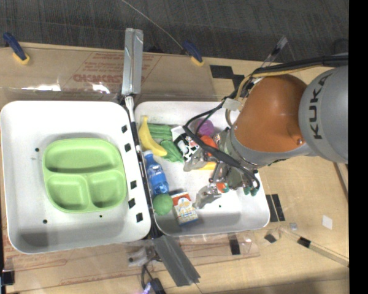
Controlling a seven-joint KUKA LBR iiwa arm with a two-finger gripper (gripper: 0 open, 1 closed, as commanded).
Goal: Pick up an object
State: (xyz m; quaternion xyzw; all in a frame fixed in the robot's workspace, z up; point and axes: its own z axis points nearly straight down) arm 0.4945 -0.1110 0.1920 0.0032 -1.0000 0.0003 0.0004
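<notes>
The right white bin [257, 208] holds several objects. A yellow banana [148, 137] lies at its left wall beside a green leafy item [167, 141]. A blue bottle [155, 175] lies below them, then a green ball [163, 204] and a small printed carton [184, 207]. A black-and-white item [187, 146] and a purple item [205, 128] sit near the middle. My gripper [210, 190] hangs low over the bin's middle, just right of the carton, under the orange band [270, 118]. No object is visibly held.
The left white bin [15, 164] carries a green divided tray [83, 173]. A metal bar [133, 60] stands at the divide between the bins. Cables [276, 63] run above the arm. Brown bench surface [306, 268] lies beyond the right bin.
</notes>
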